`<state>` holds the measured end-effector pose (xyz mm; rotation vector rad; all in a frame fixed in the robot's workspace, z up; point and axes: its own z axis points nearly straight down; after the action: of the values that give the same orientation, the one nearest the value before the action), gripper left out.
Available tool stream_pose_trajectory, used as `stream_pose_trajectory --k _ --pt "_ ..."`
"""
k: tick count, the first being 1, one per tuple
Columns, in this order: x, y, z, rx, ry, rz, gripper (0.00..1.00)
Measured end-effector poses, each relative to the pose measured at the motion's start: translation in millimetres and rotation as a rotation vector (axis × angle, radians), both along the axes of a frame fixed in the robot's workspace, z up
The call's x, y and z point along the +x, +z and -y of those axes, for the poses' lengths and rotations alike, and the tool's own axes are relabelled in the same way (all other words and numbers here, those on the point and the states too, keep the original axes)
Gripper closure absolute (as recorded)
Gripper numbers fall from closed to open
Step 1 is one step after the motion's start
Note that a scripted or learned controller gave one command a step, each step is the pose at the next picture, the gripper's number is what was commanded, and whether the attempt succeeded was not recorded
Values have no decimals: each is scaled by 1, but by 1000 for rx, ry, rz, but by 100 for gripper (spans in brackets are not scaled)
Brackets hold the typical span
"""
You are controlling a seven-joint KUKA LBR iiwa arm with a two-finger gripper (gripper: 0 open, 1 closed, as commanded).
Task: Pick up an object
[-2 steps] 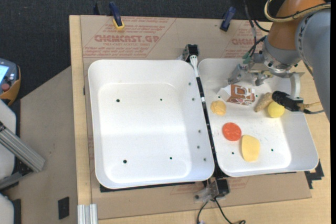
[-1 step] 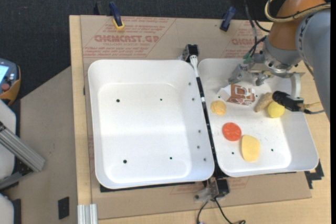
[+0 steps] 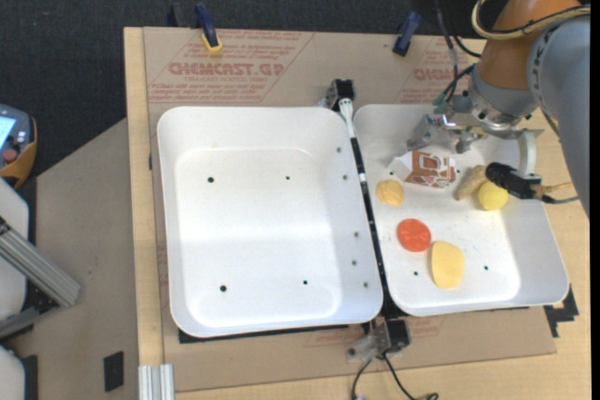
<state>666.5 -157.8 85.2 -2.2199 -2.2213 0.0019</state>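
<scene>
Camera view.

Worktop [image 3: 141, 229]: brown board, red print along its upper edge. Two blue clamps on that edge, one upper left [image 3: 207, 26], one upper middle [image 3: 407, 32].

Two white bins side by side, touching along a dark seam at mid frame. Left bin [image 3: 172, 201] fills the centre-left. Right bin [image 3: 536, 262] sits centre-right and holds all the loose items.

Arm [image 3: 567, 61] comes in from the upper right. It is grey, with its orange band [image 3: 517, 19] above the wrist. Hand [image 3: 448, 136] is over the upper part of the right bin, pointing down. Open or closed: cannot tell from this angle. Nothing can be seen gripped.

Items in the right bin:
- Packet [image 3: 430, 169], white with red-brown print, just below the hand. Whether they touch is unclear.
- Tan piece [image 3: 468, 183], just right of the packet and tilted.
- Yellow ball [image 3: 491, 196], touching or nearly touching the tan piece on its right.
- Small yellow lump [image 3: 390, 193], near the seam, left of the packet.
- Red disc [image 3: 413, 234], flat, below the lump and packet.
- Yellow oblong [image 3: 448, 264], just beside the disc, lower right of it.
</scene>
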Motion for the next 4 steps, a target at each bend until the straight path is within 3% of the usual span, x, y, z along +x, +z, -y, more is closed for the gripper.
stream_pose_trajectory --k 2,3,4 --pt "0 0 -53 1 2 0 0" --pt "1 11 -51 0 0 3 100" --pt "3 193 -127 1 7 19 100"
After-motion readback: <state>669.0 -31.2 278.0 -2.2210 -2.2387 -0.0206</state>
